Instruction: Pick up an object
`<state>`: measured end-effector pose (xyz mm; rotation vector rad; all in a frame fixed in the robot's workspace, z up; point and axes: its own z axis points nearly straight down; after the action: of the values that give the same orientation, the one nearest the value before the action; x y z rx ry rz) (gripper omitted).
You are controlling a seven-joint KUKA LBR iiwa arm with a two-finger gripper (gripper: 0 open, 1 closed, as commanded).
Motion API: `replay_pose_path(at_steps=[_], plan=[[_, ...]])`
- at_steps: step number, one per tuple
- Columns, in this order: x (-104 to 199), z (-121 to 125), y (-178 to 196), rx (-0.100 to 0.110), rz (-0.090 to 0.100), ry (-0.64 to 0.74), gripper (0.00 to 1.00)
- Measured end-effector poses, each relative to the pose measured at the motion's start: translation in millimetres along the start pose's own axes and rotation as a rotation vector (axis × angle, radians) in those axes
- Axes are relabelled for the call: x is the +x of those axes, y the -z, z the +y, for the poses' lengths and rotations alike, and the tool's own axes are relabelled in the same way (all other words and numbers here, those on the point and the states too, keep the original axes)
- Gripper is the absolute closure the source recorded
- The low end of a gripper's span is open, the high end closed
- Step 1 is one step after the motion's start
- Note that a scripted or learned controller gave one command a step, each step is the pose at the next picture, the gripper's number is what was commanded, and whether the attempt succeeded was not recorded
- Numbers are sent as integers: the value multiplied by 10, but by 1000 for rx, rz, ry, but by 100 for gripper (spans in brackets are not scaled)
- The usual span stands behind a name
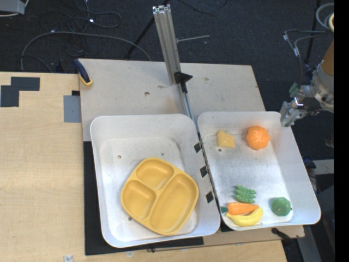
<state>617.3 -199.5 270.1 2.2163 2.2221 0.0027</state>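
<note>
Grey claw (289, 114) beside orange fruit (257, 137)

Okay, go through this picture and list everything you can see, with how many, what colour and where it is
Bins: two, white, side by side on the bench.
Divided plate: one, yellow, three compartments, in the left bin.
Orange: one, orange, far part of the right bin.
Pale yellow piece: one, left of the orange; too small to name.
Pea pod: one, green, near part of the right bin.
Carrot: one, orange, just in front of the pea pod.
Banana: one, yellow, at the bin's near edge, against the carrot.
Green round item: one, near right corner of the right bin.
Metal post: one, silver, behind the bins.
Gripper: one, grey, above the right bin's far right corner.
</note>
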Motion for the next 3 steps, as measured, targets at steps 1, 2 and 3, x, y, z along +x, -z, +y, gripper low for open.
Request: replay_pose_path(at_steps=[1,2,3], plan=[[-6,6,304,1,0,0,100],[465,-35,296,7,3,1,100],[940,-170,101,9,3,1,100]])
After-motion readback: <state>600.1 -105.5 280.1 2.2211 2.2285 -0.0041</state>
